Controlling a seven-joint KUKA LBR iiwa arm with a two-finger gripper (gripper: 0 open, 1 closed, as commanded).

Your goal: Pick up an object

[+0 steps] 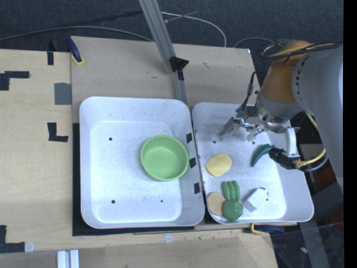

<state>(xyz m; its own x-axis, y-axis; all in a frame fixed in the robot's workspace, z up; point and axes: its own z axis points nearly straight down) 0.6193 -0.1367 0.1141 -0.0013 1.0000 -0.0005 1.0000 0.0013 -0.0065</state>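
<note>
You see the gripper low in the right bin, its jaws spread wide and holding nothing, so the pick remains undone: the smooth yellow lump, curved green piece and ribbed green toy lie loose nearby.

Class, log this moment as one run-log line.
gripper: open, above right bin | holding: nothing | green bowl: left bin

In the right bin lie a yellow lump, a green curved piece and a green toy.
</note>
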